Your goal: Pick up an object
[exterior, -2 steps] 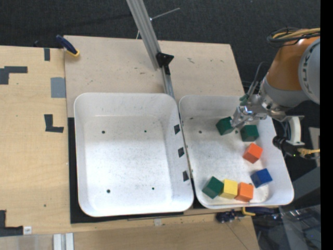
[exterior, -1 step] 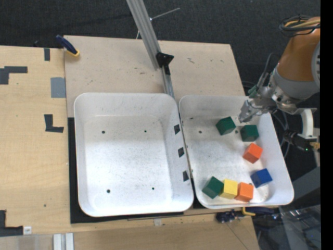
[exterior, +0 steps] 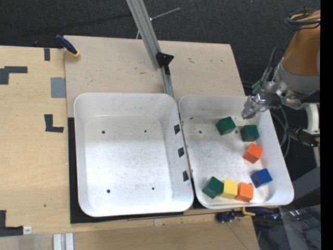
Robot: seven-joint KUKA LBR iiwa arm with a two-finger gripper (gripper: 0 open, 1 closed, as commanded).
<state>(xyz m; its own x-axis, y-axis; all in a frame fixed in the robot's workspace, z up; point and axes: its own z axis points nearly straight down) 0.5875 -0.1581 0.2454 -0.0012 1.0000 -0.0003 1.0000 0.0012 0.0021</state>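
- Camera view, looking down on your bench: two white bins sit side by side, the left bin [exterior: 127, 155] and the right bin [exterior: 276, 163].
- Your gripper [exterior: 251, 108] hangs over the upper right part of the right bin, at the end of the grey arm [exterior: 299, 61] with its orange band.
- Whether the gripper is parted or closed, I cannot tell; it is small and blurred here. No block is seen gripped by it.
- Nearest blocks: a dark green block [exterior: 250, 133] lies just below the gripper, and a second green block [exterior: 225, 125] lies near it, below and to the left.
- An orange block [exterior: 253, 152] lies further down, near the bin's right wall.
- A blue block [exterior: 261, 177] lies below that, well apart from the gripper.
- Along the bin's near edge, three blocks sit in a touching row: a green one [exterior: 213, 187], a yellow one [exterior: 229, 188] and an orange one [exterior: 244, 191].
- A metal rail [exterior: 145, 27] crosses the bench above the bins at a slant.
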